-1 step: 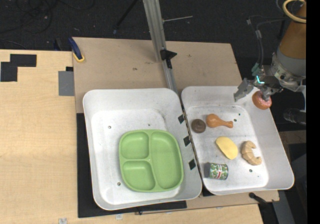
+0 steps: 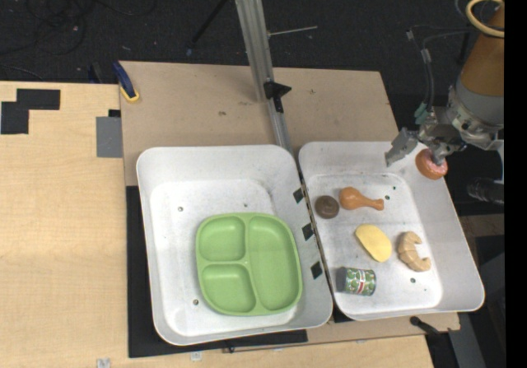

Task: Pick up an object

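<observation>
My gripper [image 2: 426, 152] hangs over the far right corner of the right bin [image 2: 461, 292], shut on a small orange-red round object [image 2: 431, 164] that sits above the bin's rim. In the right bin lie a brown round piece [image 2: 327, 207], an orange drumstick-shaped toy [image 2: 361, 200], a yellow lemon-like piece [image 2: 374, 242], a tan croissant-shaped piece [image 2: 413, 251] and a small green can [image 2: 359, 281] on its side.
The left bin [image 2: 165, 185] holds a green divided plate [image 2: 247, 264]. A metal post [image 2: 257, 45] rises behind the gap between the two bins. A light wooden surface [image 2: 58, 226] stretches to the left.
</observation>
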Tool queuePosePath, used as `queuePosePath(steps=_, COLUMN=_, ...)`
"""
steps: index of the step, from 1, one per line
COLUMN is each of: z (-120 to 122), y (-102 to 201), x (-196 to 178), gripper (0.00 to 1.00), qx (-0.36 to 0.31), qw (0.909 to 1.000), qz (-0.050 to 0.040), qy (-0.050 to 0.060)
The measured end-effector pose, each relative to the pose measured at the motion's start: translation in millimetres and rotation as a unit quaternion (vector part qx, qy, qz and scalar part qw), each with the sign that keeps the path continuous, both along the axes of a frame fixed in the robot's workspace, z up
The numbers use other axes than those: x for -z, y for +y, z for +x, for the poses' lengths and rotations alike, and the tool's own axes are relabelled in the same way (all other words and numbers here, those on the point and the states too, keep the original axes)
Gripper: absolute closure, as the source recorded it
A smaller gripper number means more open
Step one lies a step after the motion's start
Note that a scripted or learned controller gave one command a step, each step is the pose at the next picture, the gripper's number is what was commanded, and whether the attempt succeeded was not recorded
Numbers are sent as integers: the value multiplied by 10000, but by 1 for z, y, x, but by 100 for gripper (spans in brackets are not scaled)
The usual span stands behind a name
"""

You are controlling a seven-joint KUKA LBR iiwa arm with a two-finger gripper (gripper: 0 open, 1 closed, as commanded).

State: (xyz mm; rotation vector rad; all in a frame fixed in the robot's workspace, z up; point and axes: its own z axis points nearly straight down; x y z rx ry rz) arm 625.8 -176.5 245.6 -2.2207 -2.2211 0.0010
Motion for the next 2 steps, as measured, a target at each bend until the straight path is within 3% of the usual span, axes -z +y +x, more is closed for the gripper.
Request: queuePosePath(steps=2, z=-9, y=3, x=105, gripper=0, qx=2, qw=10000, qz=11, qy=42)
